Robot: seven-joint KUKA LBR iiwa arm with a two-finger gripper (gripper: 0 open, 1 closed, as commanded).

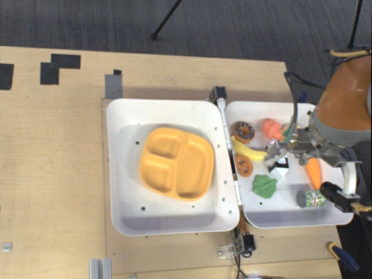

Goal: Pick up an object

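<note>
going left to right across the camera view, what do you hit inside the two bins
yellow divided plate in the left bin → chocolate donut → green leafy toy → pink toy → gripper → orange carrot, all in the right bin. The banana, small brown donut and green can overlap others in the order, so they are left out.

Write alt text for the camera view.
A grey arm's gripper hangs over the right bin among toy foods: banana, carrot, green leaf, doughnut. The left bin holds a yellow divided tray.
</note>
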